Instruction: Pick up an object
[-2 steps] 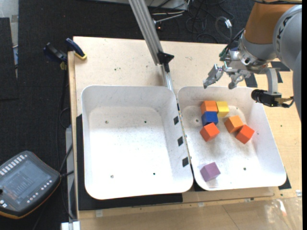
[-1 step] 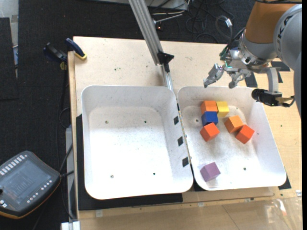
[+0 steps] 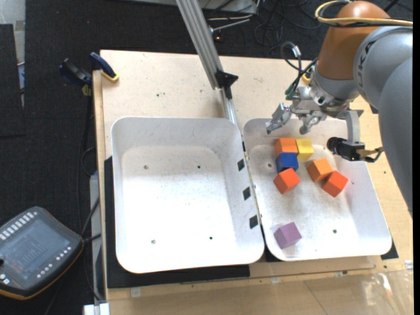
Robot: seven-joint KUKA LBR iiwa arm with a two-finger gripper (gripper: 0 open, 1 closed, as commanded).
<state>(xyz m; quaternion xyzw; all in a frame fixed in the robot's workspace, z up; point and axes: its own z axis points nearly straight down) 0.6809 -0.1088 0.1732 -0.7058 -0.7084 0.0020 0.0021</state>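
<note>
Grey arm (image 3: 394, 64) cut off at the right edge; pendant (image 3: 33, 254) clipped at the near left.

Bright even overhead light, soft shadows, slightly grainy, mild blur

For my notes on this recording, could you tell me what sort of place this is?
Most likely a robotics lab test bench: a grey arm works over two white bins, coloured blocks lie in the right one, and a control pendant and loose cables sit nearby.
</note>
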